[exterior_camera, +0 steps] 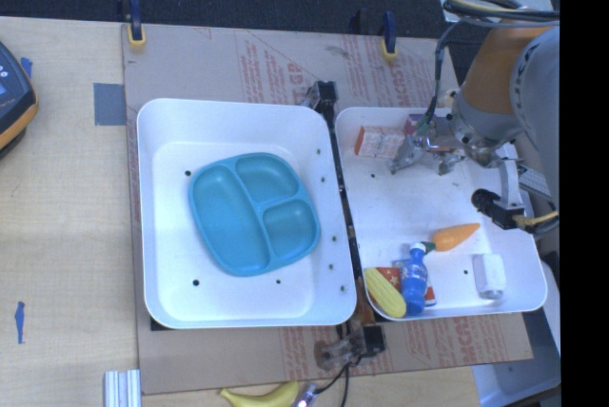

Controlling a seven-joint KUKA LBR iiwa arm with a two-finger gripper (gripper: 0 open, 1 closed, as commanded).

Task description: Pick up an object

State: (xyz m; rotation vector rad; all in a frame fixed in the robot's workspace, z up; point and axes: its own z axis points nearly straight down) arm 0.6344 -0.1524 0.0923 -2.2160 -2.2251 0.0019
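**benchwatcher:** Quick count from where I'm standing. Two white bins side by side on the tabletop (pixel 67 234). The left bin (pixel 166 125) has exactly one thing in it: a blue divided plate (pixel 253 213) with three compartments, lying flat near the middle.

**gripnerd:** And the right one?

**benchwatcher:** The right bin (pixel 533 286) has five things that I can count. One red-and-white packet (pixel 379 144) at the far left corner. One carrot (pixel 457 237) towards the near right side. One blue bottle (pixel 414 279) with a white cap, and one corn cob (pixel 384 292) just beside it on its left, both at the near edge. There's a bit of red under the bottle, can't tell what it is. Then one small white block (pixel 490 275) near the right corner, well apart from the corn.

**gripnerd:** Where's the arm?

**benchwatcher:** One arm (pixel 504 72), grey with the orange band, reaching in over the far end of the right bin. The claw (pixel 428 158) is low, just beside the packet, with its two fingers spread wide and nothing between them. The carrot, bottle, corn and block all lie well apart from it.

**gripnerd:** Anything outside the bins?

**benchwatcher:** One banana (pixel 259 394) at the near edge, and two blue clamps (pixel 134 15) along the far edge.
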